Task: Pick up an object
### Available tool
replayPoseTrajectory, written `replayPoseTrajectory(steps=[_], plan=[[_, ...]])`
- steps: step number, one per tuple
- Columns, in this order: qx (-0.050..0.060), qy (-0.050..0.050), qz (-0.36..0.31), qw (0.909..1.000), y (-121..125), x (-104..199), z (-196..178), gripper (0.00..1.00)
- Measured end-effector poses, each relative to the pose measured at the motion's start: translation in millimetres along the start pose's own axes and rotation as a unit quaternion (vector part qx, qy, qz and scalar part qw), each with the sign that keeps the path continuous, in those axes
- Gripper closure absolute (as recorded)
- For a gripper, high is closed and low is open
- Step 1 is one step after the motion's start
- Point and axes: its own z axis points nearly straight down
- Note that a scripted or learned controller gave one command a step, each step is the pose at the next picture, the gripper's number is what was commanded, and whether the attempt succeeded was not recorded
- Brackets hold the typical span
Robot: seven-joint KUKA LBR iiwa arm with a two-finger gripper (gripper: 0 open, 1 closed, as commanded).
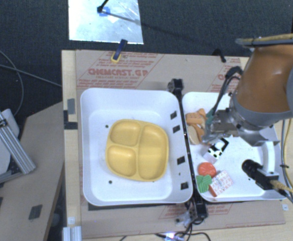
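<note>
My gripper (210, 132) hangs low over the upper part of the right bin (247, 192), under the bulky orange and grey wrist. A tan, bread-like object (193, 121) lies just left of it, by the wall between the bins, partly covered by the gripper. Just below the gripper sits a small black-and-white object (217, 148). Nearer the front lie a red round object (205, 168), a green piece (202, 184) and a red-and-white packet (222, 182). I see nothing held.
The left bin (94, 134) holds a yellow divided plate (137, 149) in its middle. Black clips line the wall between the bins (182, 134). A shiny sheet (105, 13) lies on the dark floor behind the bench.
</note>
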Motion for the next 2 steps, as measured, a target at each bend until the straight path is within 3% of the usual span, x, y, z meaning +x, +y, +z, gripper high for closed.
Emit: replayPoseTrajectory(steps=[1,2], plan=[[0.008,0.000,0.002,1.0000,-4,35,104,1.00],[0.002,0.000,0.004,1.0000,-1,33,87,1.00]])
